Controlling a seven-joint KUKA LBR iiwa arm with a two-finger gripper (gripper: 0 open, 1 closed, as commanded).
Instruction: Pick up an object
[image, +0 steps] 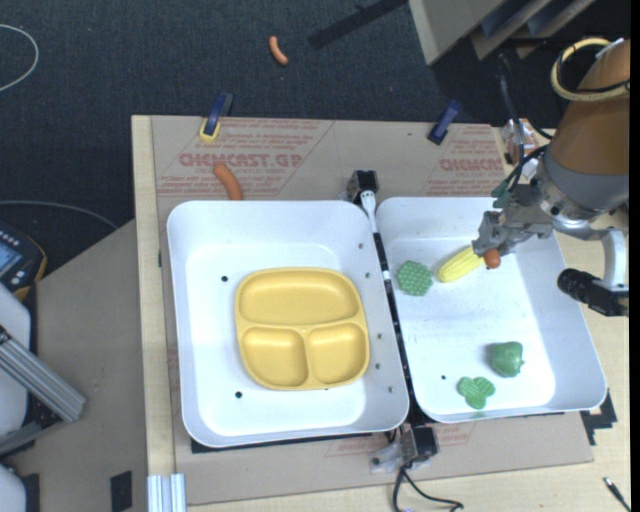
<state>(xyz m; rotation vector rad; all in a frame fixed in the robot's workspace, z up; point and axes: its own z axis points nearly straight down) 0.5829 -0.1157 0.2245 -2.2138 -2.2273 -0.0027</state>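
Gripper (489, 240) above right bin (560, 300), finger spread unclear, toy corn cob (459, 266) just beside, green pepper (506, 358) and yellow divided plate (300, 327) farther off

Tray (300, 328) in left bin (195, 300)

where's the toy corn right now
The toy corn lies in the right bin, near its upper middle, just right of the round green toy and under the pincer.

A brown bench (300, 150) with red letters on top holds two white bins side by side. The left bin (200, 300) and the right bin (560, 320) touch in the middle. A small orange toy (229, 181) lies on the bench just behind the left bin.
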